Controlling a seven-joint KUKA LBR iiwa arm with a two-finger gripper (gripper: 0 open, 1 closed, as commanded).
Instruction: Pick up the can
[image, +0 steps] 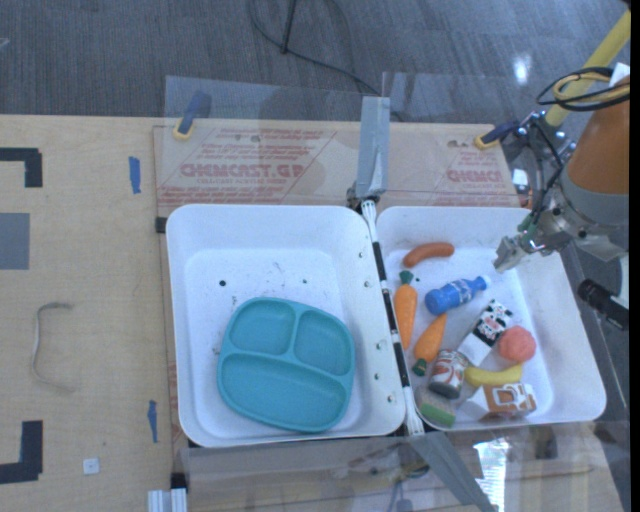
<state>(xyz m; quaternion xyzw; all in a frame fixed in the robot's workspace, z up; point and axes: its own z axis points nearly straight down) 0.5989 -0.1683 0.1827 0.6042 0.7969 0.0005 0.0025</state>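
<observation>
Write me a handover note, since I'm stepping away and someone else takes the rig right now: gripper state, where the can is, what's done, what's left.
Gripper: over the far right part of the right bin, holding nothing that the view shows; open or shut cannot be told.
Can: lying in the right bin near the front, beside the yellow banana, just below the lower carrot, well apart from the gripper.
Left bin: holds the teal divided plate.
Done: nothing yet; the can is untouched.
Left: move toward the near left of the right bin, descend on the can, grasp, lift. Neighbours crowd it, so expect a tight approach.
</observation>
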